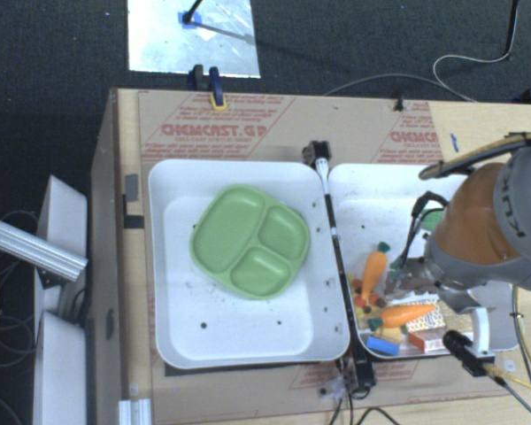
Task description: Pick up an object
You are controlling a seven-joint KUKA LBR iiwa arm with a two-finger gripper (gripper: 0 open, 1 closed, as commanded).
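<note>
Camera view puts my gripper low over the toy pile at the lower right of the frame; whether it grips anything I cannot tell. The upright carrot just left of it looks light, stiff, smooth plastic, probably slippery; I would pinch across its thick middle.

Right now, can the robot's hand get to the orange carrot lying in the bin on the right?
Probably yes. The hand is low in the right bin, just above the carrot, with nothing lying on top of it. Small toys crowd close around it, so the grab could be tricky.
</note>
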